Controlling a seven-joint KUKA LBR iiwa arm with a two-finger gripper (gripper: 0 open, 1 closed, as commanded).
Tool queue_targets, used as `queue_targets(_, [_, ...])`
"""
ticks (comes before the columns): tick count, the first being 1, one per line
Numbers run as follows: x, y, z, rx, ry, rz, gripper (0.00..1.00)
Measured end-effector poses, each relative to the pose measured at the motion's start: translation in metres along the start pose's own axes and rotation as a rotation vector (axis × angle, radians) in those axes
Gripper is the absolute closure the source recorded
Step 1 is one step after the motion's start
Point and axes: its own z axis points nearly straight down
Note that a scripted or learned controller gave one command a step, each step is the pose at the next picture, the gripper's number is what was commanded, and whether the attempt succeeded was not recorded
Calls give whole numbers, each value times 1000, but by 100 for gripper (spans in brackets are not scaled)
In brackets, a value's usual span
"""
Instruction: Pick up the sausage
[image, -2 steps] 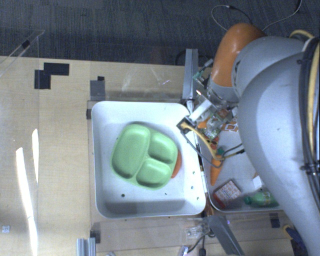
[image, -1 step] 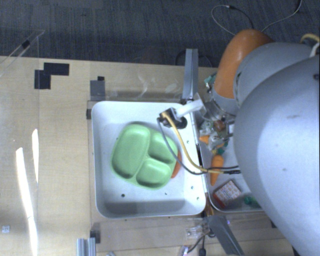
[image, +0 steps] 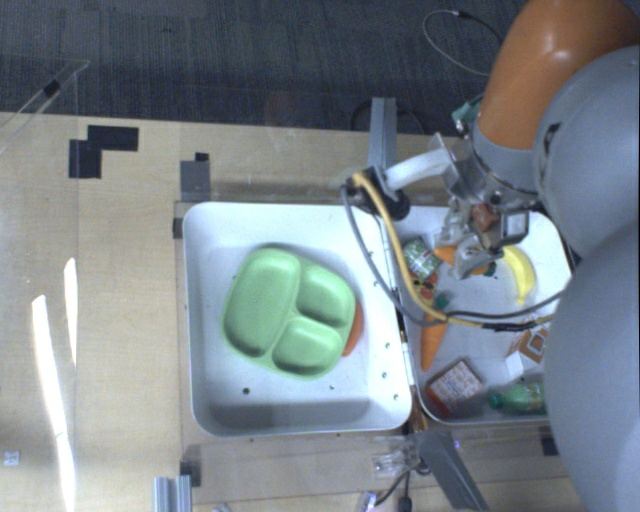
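Observation:
My gripper (image: 478, 250) hangs over the far part of the right bin (image: 556, 232), below the grey arm and its orange band. A small reddish-brown piece (image: 487, 214), possibly the sausage, shows right against the gripper's body; whether it is held is unclear. Under the gripper lie a yellow banana (image: 518, 275) to its right and a small orange piece (image: 445, 255) to its left.
The left bin (image: 200, 330) holds a green divided plate (image: 290, 312) with an orange thing (image: 354, 328) under its right edge. The right bin also holds a green-labelled can (image: 421, 262), a carrot (image: 431, 344), a red box (image: 458, 383) and a green item (image: 518, 399). Cables (image: 385, 250) drape along the divide.

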Motion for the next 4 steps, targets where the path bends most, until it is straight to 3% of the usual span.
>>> queue_targets(1, [70,-81,8,0,-1,-78,100])
queue_targets(2, [62,-44,-4,0,-2,18,100])
queue_targets(3, [118,-70,7,0,-2,-15,100])
queue_targets(4, [136,-140,-6,-1,-3,-386,100])
